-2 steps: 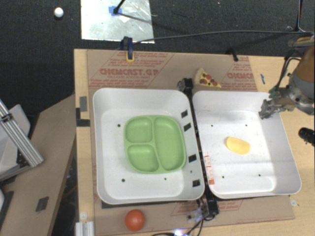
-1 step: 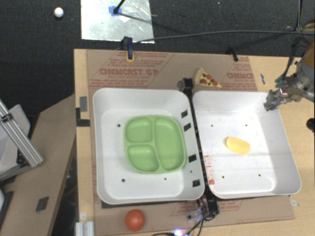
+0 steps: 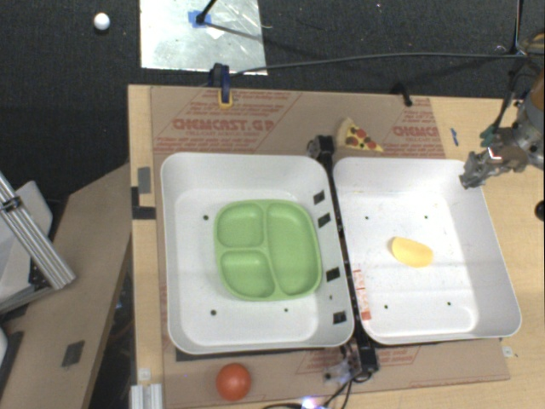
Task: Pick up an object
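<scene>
Inspecting the bench from my remote station, I find the gripper (image 3: 477,174) at the upper right corner of the right bin (image 3: 477,313), over its rim. At this slant I cannot tell how its tool end is set, and I see nothing held in it.

The likeliest target, a yellow object (image 3: 412,251), lies alone on the right bin's floor, near the middle and well apart from the gripper. It looks rounded and smooth; I judge it could roll or squirt sideways if the closing is off-centre, or be pushed along the floor if the descent lands on its edge.

The left bin (image 3: 183,254) holds a green divided tray (image 3: 266,249); I judge its flat, wide form a poor grasp candidate, and a try there would likely close on air.

Other items sit outside the bins: a pizza-slice toy (image 3: 360,136) on the board just above the right bin, and an orange ball (image 3: 233,381) below the left bin.

Further risk: starting from the corner, a low approach could clip the bin wall. A descent too shallow would miss the yellow object entirely.
</scene>
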You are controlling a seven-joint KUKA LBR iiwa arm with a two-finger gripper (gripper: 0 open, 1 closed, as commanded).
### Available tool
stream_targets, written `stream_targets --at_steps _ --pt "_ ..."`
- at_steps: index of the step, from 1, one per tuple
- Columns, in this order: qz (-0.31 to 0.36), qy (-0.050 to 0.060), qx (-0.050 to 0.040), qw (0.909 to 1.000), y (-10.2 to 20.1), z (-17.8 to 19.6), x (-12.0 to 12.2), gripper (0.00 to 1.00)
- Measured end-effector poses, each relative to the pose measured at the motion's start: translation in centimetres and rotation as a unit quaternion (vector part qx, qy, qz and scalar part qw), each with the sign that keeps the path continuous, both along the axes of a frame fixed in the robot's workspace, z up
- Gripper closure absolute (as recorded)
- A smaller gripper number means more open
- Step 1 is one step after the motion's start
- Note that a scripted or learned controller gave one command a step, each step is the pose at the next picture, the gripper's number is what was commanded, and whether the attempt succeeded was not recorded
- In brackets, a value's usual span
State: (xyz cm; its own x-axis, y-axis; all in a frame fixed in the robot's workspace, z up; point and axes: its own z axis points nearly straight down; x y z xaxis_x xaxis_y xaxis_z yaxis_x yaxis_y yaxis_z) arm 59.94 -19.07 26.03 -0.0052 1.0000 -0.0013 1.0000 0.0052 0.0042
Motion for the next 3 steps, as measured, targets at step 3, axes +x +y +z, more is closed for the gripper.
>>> stream_targets --at_steps 3 --pt "0.002 0.001 0.0012 1.0000 14.8 -1.0 1.8 1.00"
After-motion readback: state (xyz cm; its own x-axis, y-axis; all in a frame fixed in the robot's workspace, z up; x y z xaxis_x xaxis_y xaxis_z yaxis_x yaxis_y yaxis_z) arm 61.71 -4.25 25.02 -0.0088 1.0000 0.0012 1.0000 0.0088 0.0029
